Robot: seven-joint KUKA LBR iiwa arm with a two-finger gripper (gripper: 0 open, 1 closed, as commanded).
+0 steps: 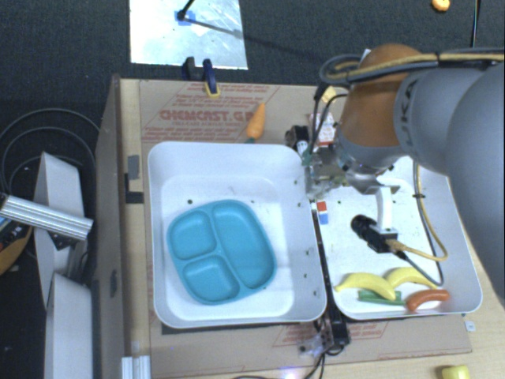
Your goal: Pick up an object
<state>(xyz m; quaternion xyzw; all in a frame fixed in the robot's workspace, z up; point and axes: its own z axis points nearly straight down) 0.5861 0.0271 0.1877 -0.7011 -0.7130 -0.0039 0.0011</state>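
From my console I see the pincer low at the upper left corner of the shallow right white bin, hard against the wall it shares with the shallow left white bin. The wrist hides its tips, so I cannot tell whether it is released or clenched, and I see nothing in its grasp. The grey arm with the orange band comes in from the upper right of the frame and covers the top of the right bin.

The things I could pick lie along the lower edge of the right bin, well apart from the pincer. There is a yellow plastic banana with a green stick-shaped piece just under it, touching. A second yellow curved piece lies to its right, and an orange-red sausage-shaped toy sits near the lower right corner.

A blue plastic plate with three compartments lies flat in the left bin, toward its lower left. An orange carrot-shaped toy rests on the cardboard-covered worktop, above the left bin's upper right corner.
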